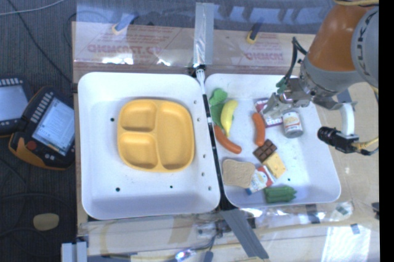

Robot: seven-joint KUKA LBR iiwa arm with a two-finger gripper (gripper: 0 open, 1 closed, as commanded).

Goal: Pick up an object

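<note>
1. White plastic forms both shallow bins; the left bin (92,150) carries a yellow divided plate (156,134) with three compartments, lying flat near its middle.
2. Toy food is scattered in the right bin (326,184): a yellow banana (228,115) beside a green leafy piece (217,99) near the divider, an orange carrot (228,140) just below them, and an upright orange sausage (259,127).
3. Lower down lie a chocolate bar (265,149), a cracker (276,165), a bread slice (237,173), a small red-and-white packet (260,180) and a green pepper (280,194).
4. Near the bin's upper right, a small can (292,123) with a pale label lies tilted, just beside a red-and-white carton (268,108).
5. Grey and metallic, the gripper (284,102) hangs over the carton and can; whether it is wide, narrow or gripping anything cannot be told.
</note>
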